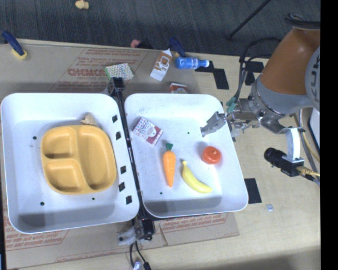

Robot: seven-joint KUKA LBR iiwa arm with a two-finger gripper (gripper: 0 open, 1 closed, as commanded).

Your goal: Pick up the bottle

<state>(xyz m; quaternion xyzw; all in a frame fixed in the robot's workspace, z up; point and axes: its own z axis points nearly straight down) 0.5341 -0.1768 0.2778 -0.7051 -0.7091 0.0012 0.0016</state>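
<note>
The bottle (pixel 189 63) is small and blue with a pale cap end. It lies on its side on the cardboard behind the right bin (pixel 158 103), outside both bins. My gripper (pixel 213 124) hangs over the right bin's right side, near the rim, well in front of the bottle and a little to its right. Nothing shows in the gripper. The grey arm with its orange band (pixel 287 61) reaches in from the right.
In the right bin lie a red-and-white packet (pixel 147 130), a carrot (pixel 169 166), a banana (pixel 195 179) and a red tomato (pixel 212 154). The left bin holds a yellow divided plate (pixel 79 157). A small carton (pixel 161 64) and a green packet (pixel 119 71) lie near the bottle.
</note>
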